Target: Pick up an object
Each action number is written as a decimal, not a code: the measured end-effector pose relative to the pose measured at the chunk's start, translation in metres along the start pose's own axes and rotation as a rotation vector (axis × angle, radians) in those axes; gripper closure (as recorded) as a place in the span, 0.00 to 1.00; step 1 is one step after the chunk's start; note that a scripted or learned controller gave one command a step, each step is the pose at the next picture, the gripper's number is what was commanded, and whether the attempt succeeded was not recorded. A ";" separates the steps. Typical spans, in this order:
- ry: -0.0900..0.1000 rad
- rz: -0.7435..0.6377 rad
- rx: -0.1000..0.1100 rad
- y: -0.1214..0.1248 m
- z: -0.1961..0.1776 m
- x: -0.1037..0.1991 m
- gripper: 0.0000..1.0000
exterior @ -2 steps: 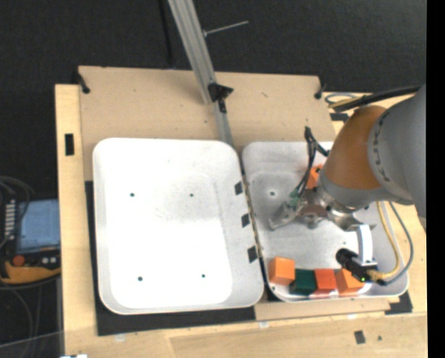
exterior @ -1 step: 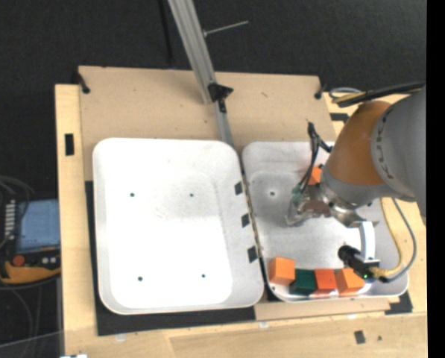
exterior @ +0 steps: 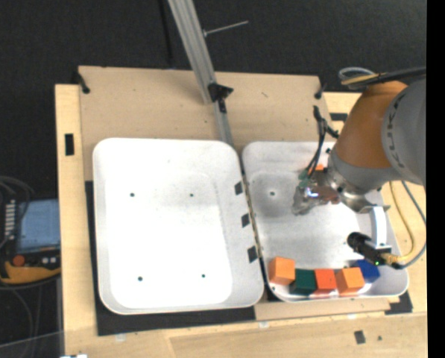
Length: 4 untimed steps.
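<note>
Several small blocks lie along the front edge of the right bin [exterior: 282, 162]: an orange block [exterior: 283, 269], a dark green block [exterior: 305, 281], two more orange blocks [exterior: 326, 280] [exterior: 349, 279] and a blue block [exterior: 369, 270]. My gripper [exterior: 306, 198] hangs over the middle of the right bin, well behind the row of blocks, under the grey wrist with its orange band [exterior: 367, 129]. Nothing is visible between its fingers. A bit of orange shows behind the wrist at the bin's back.
The left bin [exterior: 166, 222] lies beside the right one, with black clips along the shared edge. A slanted metal pole [exterior: 196, 43] rises from the back of the bench. Cables and a blue device [exterior: 37, 226] sit off the bench at left.
</note>
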<state>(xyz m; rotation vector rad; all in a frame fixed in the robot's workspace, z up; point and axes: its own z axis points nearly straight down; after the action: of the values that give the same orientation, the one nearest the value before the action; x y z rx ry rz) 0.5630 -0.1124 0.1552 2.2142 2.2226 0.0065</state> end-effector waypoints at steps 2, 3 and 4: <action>-0.001 -0.002 -0.002 -0.014 -0.099 -0.005 1.00; 0.000 -0.003 0.005 -0.027 -0.096 0.054 1.00; 0.000 -0.002 0.006 -0.042 -0.091 0.098 1.00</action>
<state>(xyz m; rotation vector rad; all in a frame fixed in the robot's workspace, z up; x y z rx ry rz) 0.5201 -0.0149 0.2456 2.2155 2.2274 0.0001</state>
